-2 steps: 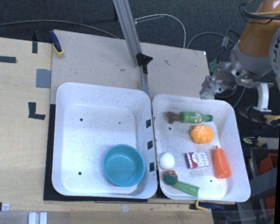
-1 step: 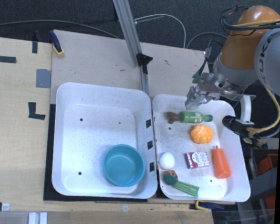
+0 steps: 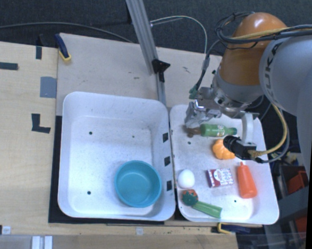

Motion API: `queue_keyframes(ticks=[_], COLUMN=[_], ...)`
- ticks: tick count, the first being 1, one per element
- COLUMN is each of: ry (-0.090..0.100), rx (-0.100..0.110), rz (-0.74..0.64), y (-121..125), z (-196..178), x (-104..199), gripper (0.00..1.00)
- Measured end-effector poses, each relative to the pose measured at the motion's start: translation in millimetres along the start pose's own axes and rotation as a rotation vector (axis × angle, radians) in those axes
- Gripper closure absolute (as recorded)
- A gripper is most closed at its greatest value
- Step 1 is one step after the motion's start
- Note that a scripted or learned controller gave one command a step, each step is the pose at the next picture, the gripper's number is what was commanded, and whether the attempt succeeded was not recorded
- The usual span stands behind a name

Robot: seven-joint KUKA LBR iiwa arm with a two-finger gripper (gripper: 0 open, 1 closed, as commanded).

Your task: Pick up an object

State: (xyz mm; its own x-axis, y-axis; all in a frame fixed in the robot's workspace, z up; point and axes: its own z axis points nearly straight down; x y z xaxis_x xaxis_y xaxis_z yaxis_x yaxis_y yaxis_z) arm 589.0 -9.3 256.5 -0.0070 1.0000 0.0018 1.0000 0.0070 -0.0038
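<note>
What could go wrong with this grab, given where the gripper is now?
1. The gripper is at the end of the green bottle, so an end-on pinch may slip or roll it.
2. The orange piece lies close beside the bottle and could get knocked.
3. The right bin's wall is near, so a collision is possible.

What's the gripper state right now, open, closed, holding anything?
Gripper: cannot be told. It sits low in the right bin at the cap end of the green bottle; no grasp is visible.
</note>
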Motion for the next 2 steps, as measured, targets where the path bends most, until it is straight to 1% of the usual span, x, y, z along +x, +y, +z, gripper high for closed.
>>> queue_keyframes(ticks=[1, 2], ry=[-0.001, -0.001], rx=[0.001, 0.000], rz=[0.001, 0.001], y=[-12.8, -34.8], z=[15.4, 11.0], x=[48.1, 93.7], gripper=[1.00, 1.00])
